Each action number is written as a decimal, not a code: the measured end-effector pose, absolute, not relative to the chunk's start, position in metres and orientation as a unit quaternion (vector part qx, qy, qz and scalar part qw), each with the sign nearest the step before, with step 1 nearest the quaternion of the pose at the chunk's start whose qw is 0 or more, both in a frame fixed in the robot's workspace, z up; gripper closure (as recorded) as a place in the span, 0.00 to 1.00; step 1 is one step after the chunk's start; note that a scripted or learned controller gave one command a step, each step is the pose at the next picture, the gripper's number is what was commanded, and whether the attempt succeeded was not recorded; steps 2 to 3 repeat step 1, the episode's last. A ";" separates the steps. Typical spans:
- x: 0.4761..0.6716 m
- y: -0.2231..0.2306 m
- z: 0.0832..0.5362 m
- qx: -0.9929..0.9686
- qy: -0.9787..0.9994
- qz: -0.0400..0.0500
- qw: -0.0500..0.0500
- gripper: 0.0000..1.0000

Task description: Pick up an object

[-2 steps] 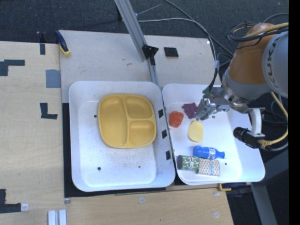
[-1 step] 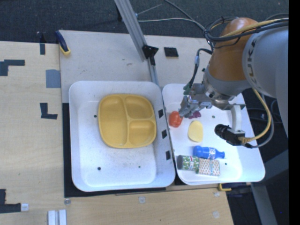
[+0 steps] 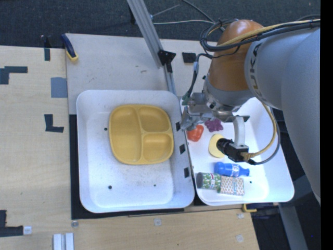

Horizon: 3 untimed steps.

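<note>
Patterned packet (image 3: 223, 183) (print unreadable) lies below end effector (image 3: 193, 120), grip state indiscernible

Tray (image 3: 140, 134) in left bin (image 3: 93, 191) — bottle (image 3: 230, 169) in right bin (image 3: 278, 189).

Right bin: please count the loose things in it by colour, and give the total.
In the right bin:
Orange-red: 1, small item
Purple: 1, small item
Yellow: 1, round item
Blue: 1, bottle
Green and white patterned: 1, packet
Total: 5
</note>
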State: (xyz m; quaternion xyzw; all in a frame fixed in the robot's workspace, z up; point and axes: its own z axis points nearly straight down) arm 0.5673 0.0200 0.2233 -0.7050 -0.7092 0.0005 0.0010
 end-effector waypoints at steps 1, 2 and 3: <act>0.582 0.070 0.233 -0.705 -0.710 -0.001 0.001 1.00; 0.582 0.070 0.233 -0.705 -0.710 -0.001 0.001 1.00; 0.582 0.070 0.233 -0.705 -0.710 -0.001 0.001 1.00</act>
